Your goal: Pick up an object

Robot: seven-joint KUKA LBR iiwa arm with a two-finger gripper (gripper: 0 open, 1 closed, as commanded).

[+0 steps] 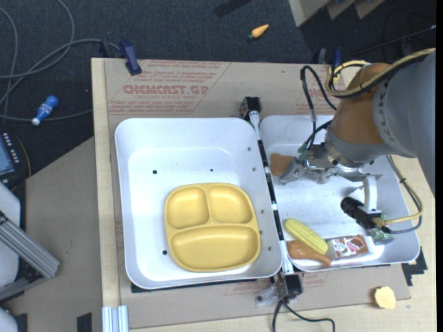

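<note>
My gripper (299, 169) hangs low over the far left part of the right bin (401, 254), under the grey arm with its orange band (360, 113). A small brown object (279, 162) lies just left of the gripper's tip, against the bin's left wall; whether they touch I cannot tell. A yellow corn cob (306, 235) lies at the bin's near left, partly on top of an orange-brown piece (307, 253). Beside them rests a red and white packet (348, 246).
The left bin (138, 151) holds a yellow divided plate (211, 225). A black part with a yellow cable (360, 211) hangs off the arm over the right bin. A yellow lump (385, 297) lies on the bench at the near right, outside the bins.
</note>
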